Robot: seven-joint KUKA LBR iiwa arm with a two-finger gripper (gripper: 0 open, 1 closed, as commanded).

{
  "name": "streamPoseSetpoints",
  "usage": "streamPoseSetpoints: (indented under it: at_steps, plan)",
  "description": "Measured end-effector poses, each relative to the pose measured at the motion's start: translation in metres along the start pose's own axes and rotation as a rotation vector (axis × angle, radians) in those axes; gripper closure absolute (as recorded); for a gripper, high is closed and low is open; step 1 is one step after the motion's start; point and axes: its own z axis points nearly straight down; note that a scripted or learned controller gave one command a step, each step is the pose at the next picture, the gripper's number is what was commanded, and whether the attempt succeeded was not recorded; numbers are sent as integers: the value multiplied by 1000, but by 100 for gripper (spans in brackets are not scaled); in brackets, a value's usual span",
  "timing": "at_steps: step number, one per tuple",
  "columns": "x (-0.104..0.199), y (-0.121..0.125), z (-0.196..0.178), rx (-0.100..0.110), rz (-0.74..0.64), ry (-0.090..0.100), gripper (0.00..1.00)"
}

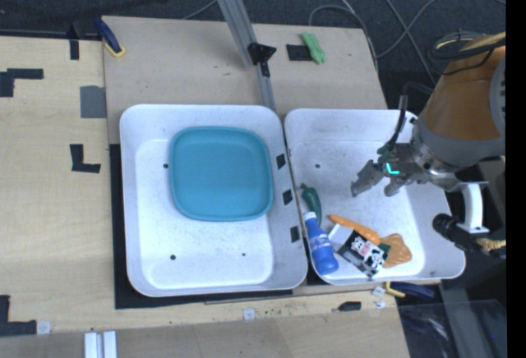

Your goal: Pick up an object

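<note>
Reaching in from the right edge of the desk (49, 184), the grey arm (460, 114) with its orange band holds the tool (379, 182) over the middle of the right bin (329, 130), its two fingers spread apart with nothing between them; one dark finger (363, 181) points toward the left bin and the other sits just beside it toward the arm. The objects to pick lie clustered along the near edge of the right bin, apart from the tool and below it in the view. A blue and white bottle (319, 243) with a green top lies lengthwise against the bin's left wall, its blue end toward the near left corner. Beside it, a small black and white item (362, 250) rests near the middle of the near edge, with an orange stick-like piece (355, 227) lying across just above it at a slant. A tan, crumpled-looking object (397, 250) touches the black and white item on the side toward the near right corner. The left bin (148, 266) carries a teal square plate (221, 173), lying flat in its far half. On the far edge of the desk rest a green object (313, 48) and a blue and yellow clip (110, 37) near the far left corner.
</note>
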Motion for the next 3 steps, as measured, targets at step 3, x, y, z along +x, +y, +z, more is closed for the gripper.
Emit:
streamPoseSetpoints:
  at_steps: [3]
  plan:
    - [5,-13,120,6,0,1,0]
